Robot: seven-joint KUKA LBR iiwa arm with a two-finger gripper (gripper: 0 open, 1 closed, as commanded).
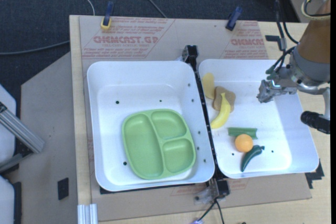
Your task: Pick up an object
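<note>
The right bin [283, 165] holds a yellow banana [222, 113], a tan piece [221, 97] lying under its top end, and a pale yellow piece [208, 83] by the divider. Lower down lie a green flat piece [242, 132], an orange ball [243, 142] and a dark green pepper [251, 157]. My gripper [269, 91] hangs over the right bin's upper right part, to the right of the banana. Nothing shows between it and the bin floor.
The left bin [105, 86] carries a light green divided plate [157, 143]. A black clip [190, 53] sits at the top of the divider between the bins. Blue clamps [107, 14] [233, 17] hold the cardboard's far edge. The arm's black parts [315, 120] overhang the right bin's right rim.
</note>
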